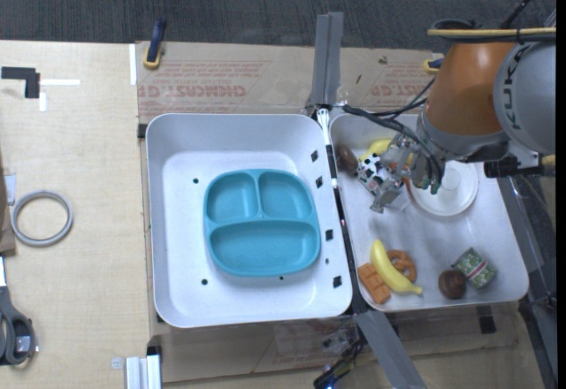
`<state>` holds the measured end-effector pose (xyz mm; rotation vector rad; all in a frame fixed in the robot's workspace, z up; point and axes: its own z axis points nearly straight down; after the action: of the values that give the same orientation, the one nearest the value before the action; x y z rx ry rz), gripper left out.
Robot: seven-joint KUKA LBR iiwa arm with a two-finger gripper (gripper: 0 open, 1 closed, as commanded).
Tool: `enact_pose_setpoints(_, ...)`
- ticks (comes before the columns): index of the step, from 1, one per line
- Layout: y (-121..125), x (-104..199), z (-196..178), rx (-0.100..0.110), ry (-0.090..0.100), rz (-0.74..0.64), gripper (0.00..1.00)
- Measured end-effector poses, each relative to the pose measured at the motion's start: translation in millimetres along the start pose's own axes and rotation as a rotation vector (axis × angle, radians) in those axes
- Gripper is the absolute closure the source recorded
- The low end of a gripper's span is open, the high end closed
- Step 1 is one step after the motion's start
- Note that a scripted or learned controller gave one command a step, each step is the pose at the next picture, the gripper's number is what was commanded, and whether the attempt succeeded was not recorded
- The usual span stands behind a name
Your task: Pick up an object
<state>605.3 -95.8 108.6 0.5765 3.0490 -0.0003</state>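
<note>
Gripper (389, 193) hangs low in the right bin (504, 228) at centre right of the frame, finger state not discernible, beside a black-and-white toy (370, 169), with a banana (393, 269) below and a blue plate (262, 222) in the left bin (168, 228).

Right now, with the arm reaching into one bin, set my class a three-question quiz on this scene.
1. True or false: the blue divided plate lies in the left bin.
2. Which lies beside the banana? A) roll of tape B) carrot pieces C) scissors
3. Fill in: the gripper is over the ____ bin.

Key: 1 true; 2 B, the carrot pieces; 3 right.
</note>
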Motion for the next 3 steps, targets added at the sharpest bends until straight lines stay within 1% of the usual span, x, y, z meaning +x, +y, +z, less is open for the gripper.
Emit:
enact_pose_setpoints(1, -15, 10, 0, -0.003, -0.004, 0.399, 0.00)
enact_pose_setpoints(2, -7, 18, 0, -0.004, 0.000, 0.494, 0.00)
enact_pose_setpoints(3, -14, 28, 15, 0.020, 0.030, 0.710, 0.00)
